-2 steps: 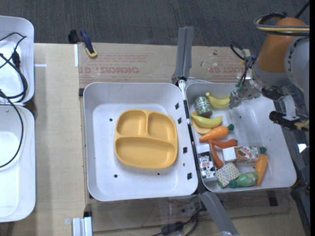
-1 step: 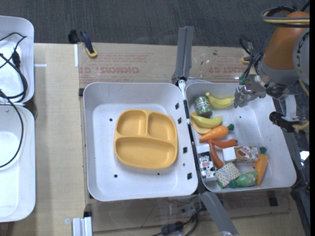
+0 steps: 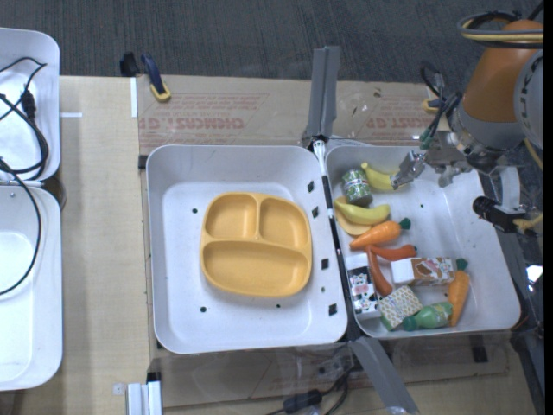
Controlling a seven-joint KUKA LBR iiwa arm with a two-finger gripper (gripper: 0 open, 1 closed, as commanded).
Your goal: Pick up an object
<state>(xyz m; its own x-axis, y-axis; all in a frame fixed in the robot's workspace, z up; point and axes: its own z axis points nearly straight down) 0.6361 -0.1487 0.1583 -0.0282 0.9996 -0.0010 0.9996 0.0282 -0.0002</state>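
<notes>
Pale wood forms the surface [image 3: 95, 232] under two white bins. An orange divided plate [image 3: 256, 243] lies in the left bin [image 3: 173, 258]. Toy food crowds the right bin [image 3: 484, 258]: a small yellow banana [image 3: 378, 177] at the far end, a green-labelled can [image 3: 355, 186] just beside it, a second banana [image 3: 361, 213], carrots [image 3: 377, 234] and small boxes [image 3: 422, 271] nearer the camera. Hanging over the far end, the gripper [image 3: 406, 173] sits just beside the small banana; whether it is clenched or released cannot be told.
</notes>
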